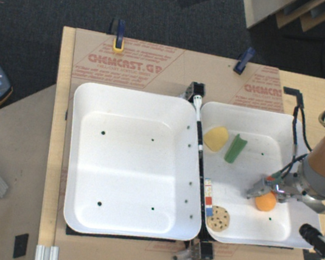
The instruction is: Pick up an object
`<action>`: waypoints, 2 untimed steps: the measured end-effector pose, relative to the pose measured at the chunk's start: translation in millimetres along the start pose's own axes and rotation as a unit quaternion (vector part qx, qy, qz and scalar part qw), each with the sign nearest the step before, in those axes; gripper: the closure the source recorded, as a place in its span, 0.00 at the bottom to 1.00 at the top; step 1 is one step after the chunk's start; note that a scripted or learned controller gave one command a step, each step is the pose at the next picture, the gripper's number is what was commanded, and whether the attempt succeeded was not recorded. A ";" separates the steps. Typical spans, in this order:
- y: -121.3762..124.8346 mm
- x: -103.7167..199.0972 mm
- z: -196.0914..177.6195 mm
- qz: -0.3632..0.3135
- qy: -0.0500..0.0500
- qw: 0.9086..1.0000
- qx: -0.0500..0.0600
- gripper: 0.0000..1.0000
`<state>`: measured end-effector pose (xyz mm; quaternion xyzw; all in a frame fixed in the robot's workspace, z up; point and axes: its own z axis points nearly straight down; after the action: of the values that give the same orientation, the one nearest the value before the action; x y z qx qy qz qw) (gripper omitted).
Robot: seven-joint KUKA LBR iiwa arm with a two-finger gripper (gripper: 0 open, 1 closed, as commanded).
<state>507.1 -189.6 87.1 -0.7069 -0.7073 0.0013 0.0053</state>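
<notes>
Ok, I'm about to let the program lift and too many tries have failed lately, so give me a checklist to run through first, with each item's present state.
1. Gripper is down in the right white bin: ok.
2. Gripper is at the round orange ball: ok, it sits right above and against it.
3. Ball is between the fingers: cannot tell, the wrist hides the contact.
4. Neighbours clear of the grasp: ok, the green rectangular block, the pale yellow rounded piece and the speckled tan disc all lie apart from the ball.
5. Ball is off the bin floor: cannot tell.
</notes>
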 end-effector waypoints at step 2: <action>37.6 52.8 -295.4 -0.003 -0.005 1.000 -0.015 1.00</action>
<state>547.4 -138.4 382.4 -0.7050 -0.7091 -0.0061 -0.0090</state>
